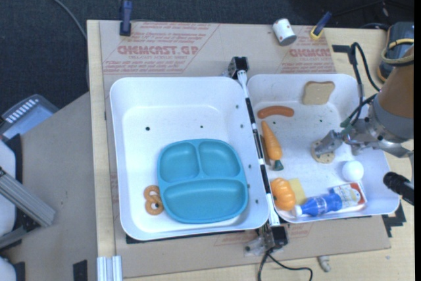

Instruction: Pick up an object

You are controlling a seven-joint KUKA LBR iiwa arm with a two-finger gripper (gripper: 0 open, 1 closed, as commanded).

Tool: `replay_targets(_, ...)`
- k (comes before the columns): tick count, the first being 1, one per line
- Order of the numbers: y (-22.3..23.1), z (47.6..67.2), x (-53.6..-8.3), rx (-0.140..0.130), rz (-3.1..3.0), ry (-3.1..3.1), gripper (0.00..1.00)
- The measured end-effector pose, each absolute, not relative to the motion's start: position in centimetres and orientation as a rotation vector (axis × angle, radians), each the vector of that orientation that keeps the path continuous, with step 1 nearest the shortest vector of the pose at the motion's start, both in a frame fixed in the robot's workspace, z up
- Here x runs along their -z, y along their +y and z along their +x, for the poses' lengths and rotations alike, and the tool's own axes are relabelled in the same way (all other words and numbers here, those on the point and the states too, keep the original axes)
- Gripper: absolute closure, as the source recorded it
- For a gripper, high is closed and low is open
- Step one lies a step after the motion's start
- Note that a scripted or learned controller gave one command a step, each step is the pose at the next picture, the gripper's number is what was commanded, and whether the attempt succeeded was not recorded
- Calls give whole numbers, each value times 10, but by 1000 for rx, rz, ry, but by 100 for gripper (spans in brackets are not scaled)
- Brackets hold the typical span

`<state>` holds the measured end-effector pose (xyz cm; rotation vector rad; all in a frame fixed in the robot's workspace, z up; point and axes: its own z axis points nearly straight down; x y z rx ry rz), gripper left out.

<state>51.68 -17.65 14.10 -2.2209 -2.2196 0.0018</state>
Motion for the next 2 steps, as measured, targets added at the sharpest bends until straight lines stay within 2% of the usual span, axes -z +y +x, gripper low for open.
replay_targets(1, -174, 552, -84, 0, -2221, -2222, 0)
replay_targets(2, -175, 553, -95, 3, -2225, -2226, 100)
